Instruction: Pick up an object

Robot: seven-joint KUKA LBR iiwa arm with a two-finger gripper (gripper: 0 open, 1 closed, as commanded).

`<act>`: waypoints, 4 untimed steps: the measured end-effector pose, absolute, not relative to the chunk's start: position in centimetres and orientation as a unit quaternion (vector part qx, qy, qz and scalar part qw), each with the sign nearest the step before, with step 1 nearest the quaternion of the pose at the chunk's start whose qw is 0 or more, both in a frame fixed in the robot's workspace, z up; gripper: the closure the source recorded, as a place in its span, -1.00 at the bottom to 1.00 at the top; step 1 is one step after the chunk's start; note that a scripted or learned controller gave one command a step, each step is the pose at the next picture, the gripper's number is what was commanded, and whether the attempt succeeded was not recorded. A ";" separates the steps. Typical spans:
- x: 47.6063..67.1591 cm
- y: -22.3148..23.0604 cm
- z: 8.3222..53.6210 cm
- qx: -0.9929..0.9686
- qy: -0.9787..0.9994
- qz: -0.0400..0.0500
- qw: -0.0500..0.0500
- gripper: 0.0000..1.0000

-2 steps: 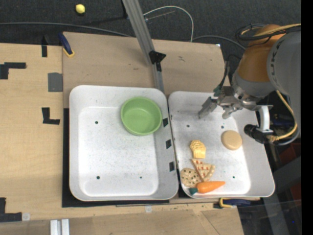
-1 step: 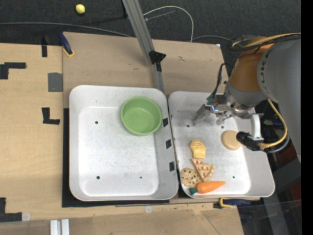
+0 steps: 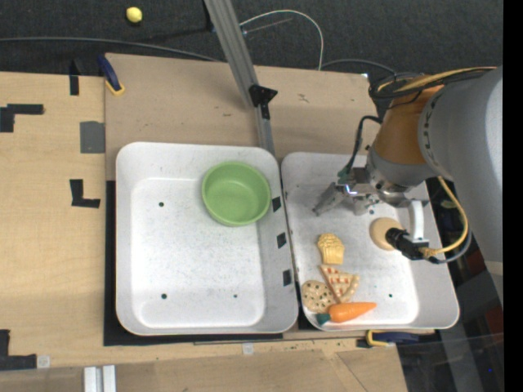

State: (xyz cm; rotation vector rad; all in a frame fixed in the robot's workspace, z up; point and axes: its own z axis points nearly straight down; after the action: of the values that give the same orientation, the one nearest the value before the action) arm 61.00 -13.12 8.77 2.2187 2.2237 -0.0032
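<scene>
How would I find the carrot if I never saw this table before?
Look at the right white bin, the one the grey arm reaches over. Go to its near edge, where small toy foods sit in a bunch. The carrot lies flat just below the pizza slice and beside the round cookie; it is the long orange one with a green end.

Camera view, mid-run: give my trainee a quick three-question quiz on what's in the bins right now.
1. True or false: the green bowl sits in the left bin.
2. Which item lies nearest the right bin's front edge? A) carrot B) green bowl C) yellow ball
3. Fill in: the hand hangs over the ____ bin.

Key: 1 true; 2 A; 3 right.
</scene>
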 end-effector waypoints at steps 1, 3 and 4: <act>61.0 -13.0 9.8 0.706 0.708 -0.001 -0.001 1.00; 60.8 -12.5 19.6 0.707 0.708 0.001 0.002 1.00; 61.0 -13.5 25.2 0.707 0.708 0.001 0.002 1.00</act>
State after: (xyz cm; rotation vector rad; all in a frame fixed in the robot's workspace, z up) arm 61.00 -13.47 25.22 2.2162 2.2196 0.0039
